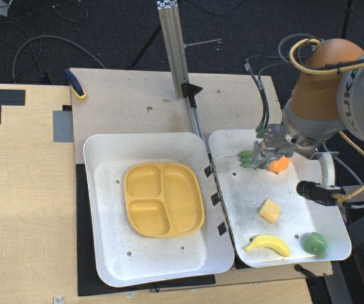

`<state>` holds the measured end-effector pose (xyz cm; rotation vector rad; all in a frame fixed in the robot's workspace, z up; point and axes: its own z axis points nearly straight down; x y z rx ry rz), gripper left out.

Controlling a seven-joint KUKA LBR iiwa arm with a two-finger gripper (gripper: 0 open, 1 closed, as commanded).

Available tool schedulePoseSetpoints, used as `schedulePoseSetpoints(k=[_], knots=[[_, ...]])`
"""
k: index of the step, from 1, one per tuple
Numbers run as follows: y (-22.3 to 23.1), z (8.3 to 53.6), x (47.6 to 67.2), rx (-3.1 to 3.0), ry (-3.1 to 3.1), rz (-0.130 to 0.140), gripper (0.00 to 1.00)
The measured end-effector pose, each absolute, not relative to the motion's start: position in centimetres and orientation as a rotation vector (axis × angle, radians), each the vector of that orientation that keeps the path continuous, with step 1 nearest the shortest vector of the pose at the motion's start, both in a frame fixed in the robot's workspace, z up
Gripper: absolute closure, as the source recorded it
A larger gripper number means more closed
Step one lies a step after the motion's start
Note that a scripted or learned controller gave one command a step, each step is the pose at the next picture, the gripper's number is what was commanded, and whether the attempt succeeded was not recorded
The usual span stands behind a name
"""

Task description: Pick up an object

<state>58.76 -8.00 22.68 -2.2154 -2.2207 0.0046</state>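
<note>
The right bin [245,195] holds a toy carrot [281,164] with a green leafy top [245,159] at its far end. It also holds a pale yellow cheese wedge [269,211] in the middle, and a banana [268,245] and a green round fruit [314,243] along the front. My gripper [267,154] reaches in from the right and sits low over the carrot, covering its middle. The orange tip pokes out to the gripper's right and the leaves to its left. The carrot rests on the bin floor.
In the left bin [99,189] lies a yellow three-part plate [164,199]. A metal post [175,49] rises behind the bins, with a rod running down along the divider. The bench's wooden top [23,189] lies to the left.
</note>
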Motion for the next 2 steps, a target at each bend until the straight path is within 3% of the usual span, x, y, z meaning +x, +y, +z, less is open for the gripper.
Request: schedulePoseSetpoints(k=[2], knots=[[1.7, 24.1, 55.4, -2.213, -2.223, 0.003, 1.00]])
